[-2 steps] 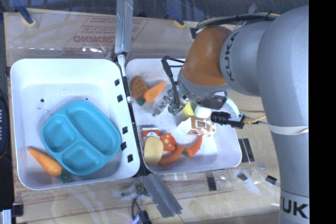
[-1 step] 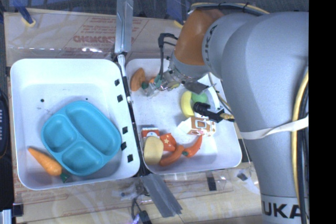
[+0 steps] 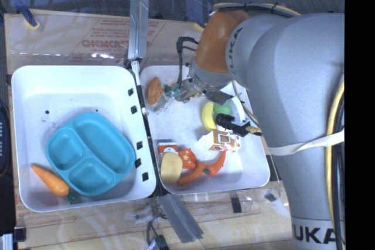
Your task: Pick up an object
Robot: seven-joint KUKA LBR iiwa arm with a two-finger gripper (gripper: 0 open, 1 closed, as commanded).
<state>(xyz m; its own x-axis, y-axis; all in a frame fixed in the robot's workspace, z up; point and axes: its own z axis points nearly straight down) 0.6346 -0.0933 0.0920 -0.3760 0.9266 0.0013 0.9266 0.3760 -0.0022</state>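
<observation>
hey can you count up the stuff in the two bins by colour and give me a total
Blue: 1, the divided tray
Orange: 2, the carrot and the chilli-shaped piece
Brown: 1, the rounded piece
Yellow: 2, the lemon-like piece and the pale piece
Green: 1, the piece beside the lemon
Printed white/red: 2, the card and the small box
Total: 9

arm (image 3: 293, 79): grey, bulky | orange band (image 3: 214, 44) | "KUKA" lettering (image 3: 316, 235)

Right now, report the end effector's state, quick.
End effector: low in the right bin, beside the brown bun-like item; open or shut cannot be told, and no object is seen in it.
</observation>
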